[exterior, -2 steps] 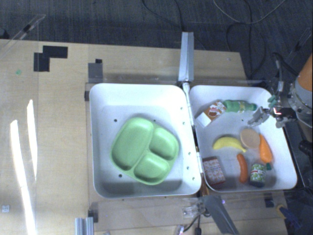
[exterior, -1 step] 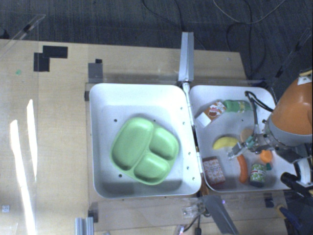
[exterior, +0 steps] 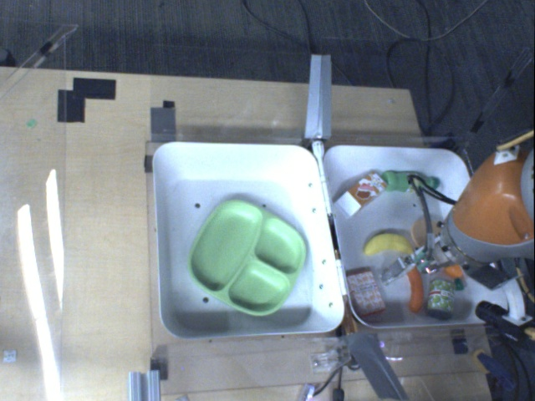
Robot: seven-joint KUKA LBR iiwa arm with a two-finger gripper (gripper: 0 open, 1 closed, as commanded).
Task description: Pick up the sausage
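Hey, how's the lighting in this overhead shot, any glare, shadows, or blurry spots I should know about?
Camera view: bright glare streaks on the bench at far left; soft shadow under the green plate in the left bin; the gripper area in the right bin is soft and cluttered, so small items there blur together.

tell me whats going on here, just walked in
A grey KUKA arm with an orange band reaches from the right over the right bin, its gripper low among the items. Just below it lies the orange-red sausage, resting on the bin floor, not lifted. Nearby sit a banana, a small green can and a reddish packet. The left bin holds a green divided plate. I cannot tell how the gripper stands.
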